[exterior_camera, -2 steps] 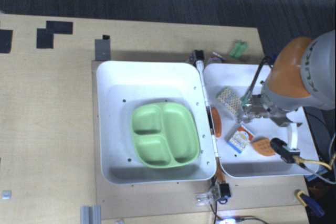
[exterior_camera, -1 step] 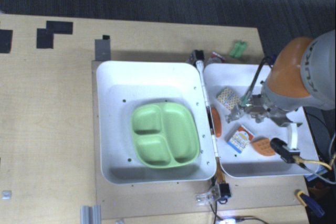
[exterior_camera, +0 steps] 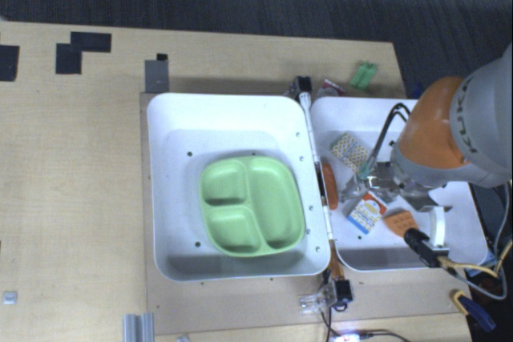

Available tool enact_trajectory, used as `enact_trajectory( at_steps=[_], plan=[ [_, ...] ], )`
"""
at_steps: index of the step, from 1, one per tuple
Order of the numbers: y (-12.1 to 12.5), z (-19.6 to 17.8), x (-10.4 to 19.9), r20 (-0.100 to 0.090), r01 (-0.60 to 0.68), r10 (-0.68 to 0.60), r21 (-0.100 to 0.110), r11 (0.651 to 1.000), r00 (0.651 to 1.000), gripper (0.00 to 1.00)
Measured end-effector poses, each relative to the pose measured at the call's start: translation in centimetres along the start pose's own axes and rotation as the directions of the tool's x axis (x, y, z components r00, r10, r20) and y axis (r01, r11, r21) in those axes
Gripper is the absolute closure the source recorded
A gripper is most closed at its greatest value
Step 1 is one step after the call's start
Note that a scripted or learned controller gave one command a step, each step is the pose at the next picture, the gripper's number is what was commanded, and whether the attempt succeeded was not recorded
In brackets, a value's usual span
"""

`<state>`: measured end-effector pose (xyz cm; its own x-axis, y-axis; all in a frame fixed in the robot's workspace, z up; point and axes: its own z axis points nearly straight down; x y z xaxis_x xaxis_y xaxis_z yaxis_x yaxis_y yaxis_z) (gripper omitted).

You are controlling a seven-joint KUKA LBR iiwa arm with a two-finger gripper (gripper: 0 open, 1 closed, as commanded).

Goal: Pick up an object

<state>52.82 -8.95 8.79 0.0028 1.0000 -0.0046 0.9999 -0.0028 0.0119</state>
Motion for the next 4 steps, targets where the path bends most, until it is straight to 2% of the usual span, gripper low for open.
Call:
enact_trajectory(
  at_steps=[1, 2, 3, 4],
  plan=[
    [0.2, -1.1, 0.1, -0.001, 0.002, -0.002, -0.005, 1.0, 1.0, 1.0],
    [9.8, -16.4, 7.7, -0.006, 0.008, -0.008, 0.004, 1.0, 1.0, 1.0],
    [9.7, -16.2, 7.5, -0.005, 0.008, -0.008, 0.008, 1.0, 1.0, 0.0],
    [0.7, -10.9, 0.4, -0.003, 0.005, -0.005, 0.011, 1.0, 1.0, 0.0]
  ],
)
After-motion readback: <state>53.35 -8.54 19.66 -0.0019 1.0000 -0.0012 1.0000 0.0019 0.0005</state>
